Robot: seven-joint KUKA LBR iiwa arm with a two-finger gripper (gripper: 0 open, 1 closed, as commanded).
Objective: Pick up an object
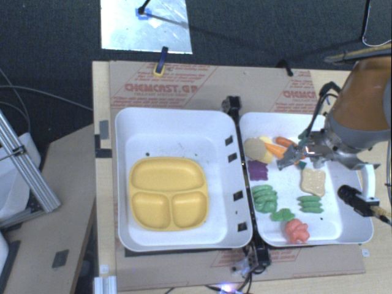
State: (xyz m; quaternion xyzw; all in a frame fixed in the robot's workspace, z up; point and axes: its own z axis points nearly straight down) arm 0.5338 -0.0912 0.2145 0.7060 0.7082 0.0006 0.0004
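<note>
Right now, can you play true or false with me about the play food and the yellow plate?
1. The yellow plate sits in the left bin. True.
2. The yellow plate is piled with toy food. False: its three sections are bare.
3. The purple piece lies in the right bin. True.
4. The pink piece sits at the far end of the right bin. False: it lies near the front edge.
5. The gripper is over the left bin. False: it is over the right bin, next to the orange carrot.
</note>
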